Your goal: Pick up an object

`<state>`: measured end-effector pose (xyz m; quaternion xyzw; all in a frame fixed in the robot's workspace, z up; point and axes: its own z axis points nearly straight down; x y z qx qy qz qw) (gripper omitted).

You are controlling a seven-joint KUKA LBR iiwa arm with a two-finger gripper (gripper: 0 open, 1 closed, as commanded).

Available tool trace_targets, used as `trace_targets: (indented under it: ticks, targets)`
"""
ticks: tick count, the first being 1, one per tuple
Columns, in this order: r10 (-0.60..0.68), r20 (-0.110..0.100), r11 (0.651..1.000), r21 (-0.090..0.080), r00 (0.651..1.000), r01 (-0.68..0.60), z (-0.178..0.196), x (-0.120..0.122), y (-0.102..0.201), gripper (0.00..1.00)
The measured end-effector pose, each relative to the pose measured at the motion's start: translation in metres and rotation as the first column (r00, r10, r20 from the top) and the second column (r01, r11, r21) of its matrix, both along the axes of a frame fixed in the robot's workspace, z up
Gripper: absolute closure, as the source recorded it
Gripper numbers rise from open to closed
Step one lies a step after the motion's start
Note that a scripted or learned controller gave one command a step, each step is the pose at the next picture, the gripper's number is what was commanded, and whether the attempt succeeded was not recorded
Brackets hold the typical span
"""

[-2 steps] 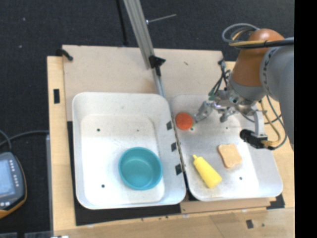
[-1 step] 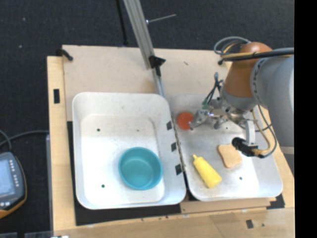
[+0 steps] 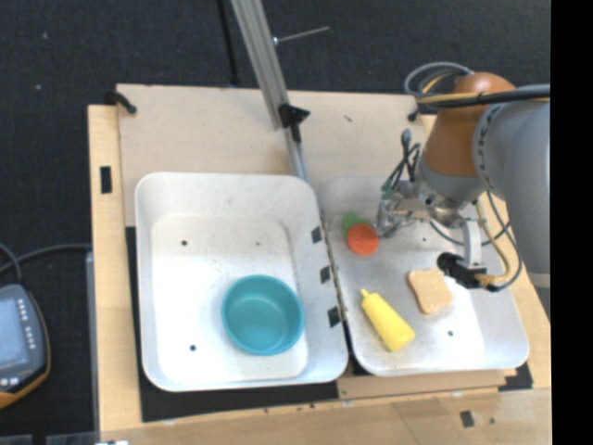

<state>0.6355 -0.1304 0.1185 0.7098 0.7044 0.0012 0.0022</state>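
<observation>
Two white bins are sitting side by side on the bench. The gripper (image 3: pixel 387 219) is hanging low in the far part of the right bin (image 3: pixel 491 341), just right of an orange ball (image 3: pixel 363 240) with a green piece behind it; how wide its jaws stand I cannot tell. A yellow bottle (image 3: pixel 386 320) and a tan sponge (image 3: pixel 430 291) are lying nearer. A teal bowl (image 3: pixel 263 315) is resting in the left bin (image 3: pixel 185 202).

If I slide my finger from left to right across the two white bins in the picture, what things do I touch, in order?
Round teal plastic bowl in the left bin → orange-red toy carrot with a green top → yellow plastic mustard bottle → tan slice of toy bread. The last three lie in the right bin.
</observation>
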Motion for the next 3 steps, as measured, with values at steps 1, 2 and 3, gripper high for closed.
trace_targets:
  ticks: [1,2,3]
  targets:
    - [0.006,0.001,1.0,0.0,1.0,-0.006,0.045,0.006,-0.002,1.0]
    - [0.009,-0.002,1.0,0.0,1.0,-0.009,0.097,0.007,-0.004,1.0]
    - [0.013,-0.005,1.0,0.003,1.0,-0.013,0.091,0.016,0.048,1.0]
